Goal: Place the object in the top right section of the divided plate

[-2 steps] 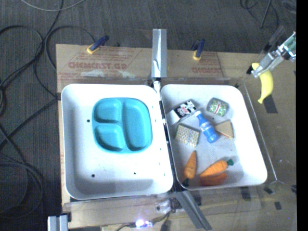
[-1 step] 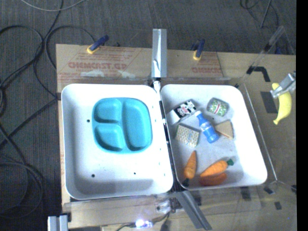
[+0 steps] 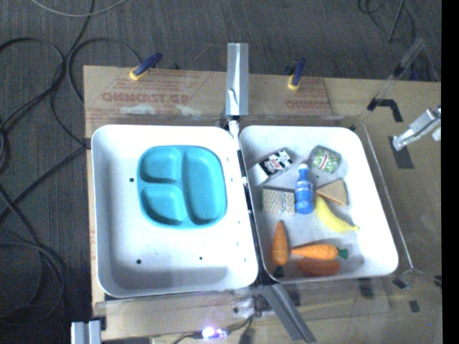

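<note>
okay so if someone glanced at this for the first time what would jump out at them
First, the bright blue divided plate, alone in the left bin. Then the cluster in the right bin: a blue bottle upright in the middle, a banana beside it, and two carrots toward the near edge.

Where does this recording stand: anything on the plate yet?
Nothing done yet: the blue divided plate in the left bin has nothing in any section. The toys, among them the blue bottle, banana and carrot, lie in the right bin. Picking one and placing it top right is left.
</note>
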You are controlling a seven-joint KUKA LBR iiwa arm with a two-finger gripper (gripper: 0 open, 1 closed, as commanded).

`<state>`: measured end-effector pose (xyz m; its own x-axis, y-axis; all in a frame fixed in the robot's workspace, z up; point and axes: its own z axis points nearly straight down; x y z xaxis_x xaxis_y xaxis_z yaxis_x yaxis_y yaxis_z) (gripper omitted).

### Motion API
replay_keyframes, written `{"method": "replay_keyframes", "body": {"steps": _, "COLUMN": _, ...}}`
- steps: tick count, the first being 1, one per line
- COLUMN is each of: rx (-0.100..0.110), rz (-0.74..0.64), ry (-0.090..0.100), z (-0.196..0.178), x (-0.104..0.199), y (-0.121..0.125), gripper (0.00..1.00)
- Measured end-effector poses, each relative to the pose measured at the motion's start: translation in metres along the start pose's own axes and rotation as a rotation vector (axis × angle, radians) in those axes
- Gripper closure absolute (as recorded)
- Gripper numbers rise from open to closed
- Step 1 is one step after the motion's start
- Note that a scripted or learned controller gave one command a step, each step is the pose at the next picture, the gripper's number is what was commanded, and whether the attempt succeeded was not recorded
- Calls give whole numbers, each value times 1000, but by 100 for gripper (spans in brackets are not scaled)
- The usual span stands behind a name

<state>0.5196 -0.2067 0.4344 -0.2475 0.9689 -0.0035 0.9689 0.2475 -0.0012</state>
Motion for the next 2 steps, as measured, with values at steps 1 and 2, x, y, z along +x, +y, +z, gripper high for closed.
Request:
{"method": "replay_keyframes", "body": {"steps": 1, "rx": -1, "rz": 158, "ry": 1, "z": 5, "x": 6, "y": -24, "gripper": 0}}
{"method": "replay_keyframes", "body": {"steps": 2, "rx": 0, "rz": 158, "ry": -2, "z": -5, "x": 5, "y": -24, "gripper": 100}}
